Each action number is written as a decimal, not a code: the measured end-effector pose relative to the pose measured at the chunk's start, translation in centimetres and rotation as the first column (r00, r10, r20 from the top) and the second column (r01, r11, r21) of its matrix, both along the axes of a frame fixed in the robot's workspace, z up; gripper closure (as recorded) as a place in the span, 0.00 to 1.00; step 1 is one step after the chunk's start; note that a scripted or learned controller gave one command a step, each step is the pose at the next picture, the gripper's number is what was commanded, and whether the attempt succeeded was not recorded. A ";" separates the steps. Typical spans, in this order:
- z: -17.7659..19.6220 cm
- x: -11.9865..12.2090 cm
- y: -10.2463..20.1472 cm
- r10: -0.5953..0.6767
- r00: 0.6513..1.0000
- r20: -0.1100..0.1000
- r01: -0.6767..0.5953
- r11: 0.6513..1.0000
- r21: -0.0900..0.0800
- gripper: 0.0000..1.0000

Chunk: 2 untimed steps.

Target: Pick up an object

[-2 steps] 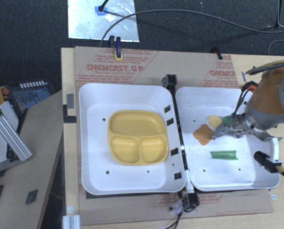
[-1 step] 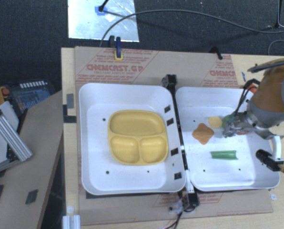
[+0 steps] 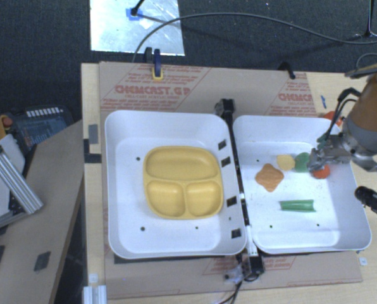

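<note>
Even, bright overhead light, white bins (image 3: pixel 169 122) slightly washed out, glare on foil sheet (image 3: pixel 136 18), soft shadows, mild overall softness

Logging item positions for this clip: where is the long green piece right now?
The long green piece lies flat in the right bin, toward its near side, below the orange piece.

The bench (image 3: pixel 195 84), covered by what looks like printed cardboard, bears two white bins side by side: left bin (image 3: pixel 122 170), right bin (image 3: pixel 340 236).
</note>
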State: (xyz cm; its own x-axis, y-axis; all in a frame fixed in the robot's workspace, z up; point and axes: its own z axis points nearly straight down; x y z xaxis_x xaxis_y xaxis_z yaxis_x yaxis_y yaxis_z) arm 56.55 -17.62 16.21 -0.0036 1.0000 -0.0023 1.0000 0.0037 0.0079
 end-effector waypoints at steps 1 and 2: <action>5.3 0.0 1.0 0.002 1.000 -0.001 -0.002 1.000 0.001 1.00; 9.9 0.2 1.0 0.001 1.000 -0.001 -0.001 1.000 0.000 1.00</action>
State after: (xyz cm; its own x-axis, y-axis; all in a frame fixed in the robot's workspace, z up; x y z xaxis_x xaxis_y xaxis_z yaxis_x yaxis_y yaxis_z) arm 56.71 -16.63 26.08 -0.0050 1.0000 -0.0020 1.0000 0.0051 0.0071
